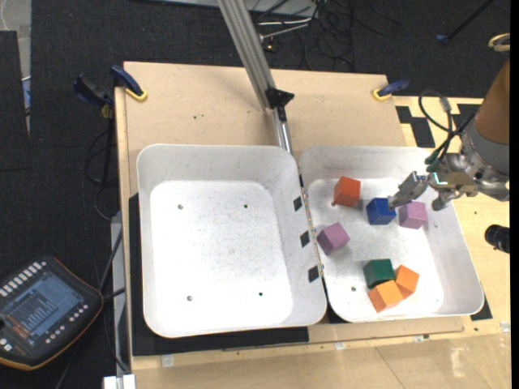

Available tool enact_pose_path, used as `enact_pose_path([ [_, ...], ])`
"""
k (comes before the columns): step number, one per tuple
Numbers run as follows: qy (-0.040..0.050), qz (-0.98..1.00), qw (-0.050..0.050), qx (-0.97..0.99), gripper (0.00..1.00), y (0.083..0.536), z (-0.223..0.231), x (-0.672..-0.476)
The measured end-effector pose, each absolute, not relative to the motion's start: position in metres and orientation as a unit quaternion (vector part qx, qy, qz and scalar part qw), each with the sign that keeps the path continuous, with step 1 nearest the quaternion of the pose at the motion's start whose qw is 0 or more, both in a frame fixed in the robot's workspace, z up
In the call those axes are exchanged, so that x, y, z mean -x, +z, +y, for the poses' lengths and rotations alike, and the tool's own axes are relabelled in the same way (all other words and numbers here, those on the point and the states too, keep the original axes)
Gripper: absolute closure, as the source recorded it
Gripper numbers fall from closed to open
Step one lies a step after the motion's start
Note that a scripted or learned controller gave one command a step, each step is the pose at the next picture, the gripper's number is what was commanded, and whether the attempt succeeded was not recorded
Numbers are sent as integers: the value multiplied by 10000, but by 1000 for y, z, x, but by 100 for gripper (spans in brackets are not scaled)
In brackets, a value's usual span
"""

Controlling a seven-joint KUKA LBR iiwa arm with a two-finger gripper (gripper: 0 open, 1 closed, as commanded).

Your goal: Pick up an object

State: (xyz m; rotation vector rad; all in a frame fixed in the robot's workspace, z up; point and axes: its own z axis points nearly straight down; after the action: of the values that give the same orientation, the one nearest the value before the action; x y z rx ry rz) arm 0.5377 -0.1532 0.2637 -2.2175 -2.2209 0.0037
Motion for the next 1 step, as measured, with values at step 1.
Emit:
enact_pose_path([
  [1, 1, -7073, -2, 7069, 0, 266, -153, -538],
])
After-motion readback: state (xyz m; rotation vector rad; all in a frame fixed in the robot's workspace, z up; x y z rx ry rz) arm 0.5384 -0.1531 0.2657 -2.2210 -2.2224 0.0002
